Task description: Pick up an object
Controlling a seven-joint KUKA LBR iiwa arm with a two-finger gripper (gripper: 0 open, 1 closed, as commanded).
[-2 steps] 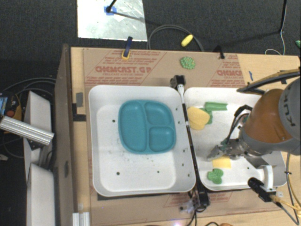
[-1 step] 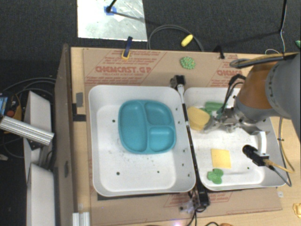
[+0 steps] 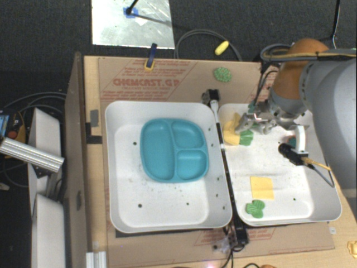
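Plainly reached in from the right of the frame and hung the hand (image 3: 250, 123) low over the upper left corner of the right bin (image 3: 295, 191). Could not tell the hand's opening, wide or narrow, from this slanted look down; saw nothing clearly gripped in it. Took the small green piece (image 3: 246, 139) for the likeliest target: lay just below the hand in the frame and a touch to the left, near enough to seem in contact, yet could not settle that. Noted a yellow block (image 3: 229, 130) just beside the green piece on the left, close against the bin's left wall, with the long axis running roughly up and down the frame at a slight tilt. Judged the coming move a short descent toward lower left rather than any real travel, with the grip best set across the green piece and clear of the block and the wall. Counted, well apart toward the bottom of the frame, a flat yellow square (image 3: 261, 187) and a green clump (image 3: 255, 207) just under it. Saw farther left, in the left bin (image 3: 125, 197), a blue divided plate (image 3: 173, 150), the farthest thing from the hand.
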